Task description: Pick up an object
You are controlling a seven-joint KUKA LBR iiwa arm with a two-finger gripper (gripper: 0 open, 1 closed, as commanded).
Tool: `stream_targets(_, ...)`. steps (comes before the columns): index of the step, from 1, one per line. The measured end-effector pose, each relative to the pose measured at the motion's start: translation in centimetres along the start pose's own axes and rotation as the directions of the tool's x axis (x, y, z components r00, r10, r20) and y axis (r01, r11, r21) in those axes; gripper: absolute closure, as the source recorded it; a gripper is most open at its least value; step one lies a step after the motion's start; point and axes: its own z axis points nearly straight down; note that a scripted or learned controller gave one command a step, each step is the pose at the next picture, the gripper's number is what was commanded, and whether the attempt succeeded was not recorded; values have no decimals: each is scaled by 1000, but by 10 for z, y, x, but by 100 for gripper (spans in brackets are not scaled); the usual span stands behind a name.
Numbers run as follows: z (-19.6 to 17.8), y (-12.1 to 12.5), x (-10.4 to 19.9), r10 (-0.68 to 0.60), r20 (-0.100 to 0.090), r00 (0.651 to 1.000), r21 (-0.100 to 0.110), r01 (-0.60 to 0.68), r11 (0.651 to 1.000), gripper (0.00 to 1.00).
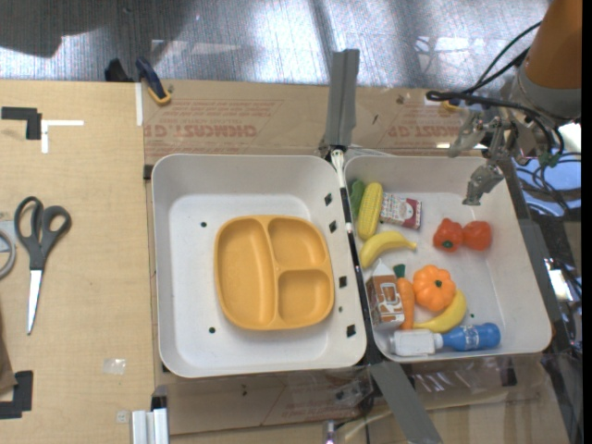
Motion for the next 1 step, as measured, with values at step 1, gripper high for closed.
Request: stream_targets(1, 123, 36, 45, 114, 11, 993, 0, -114, 993, 0)
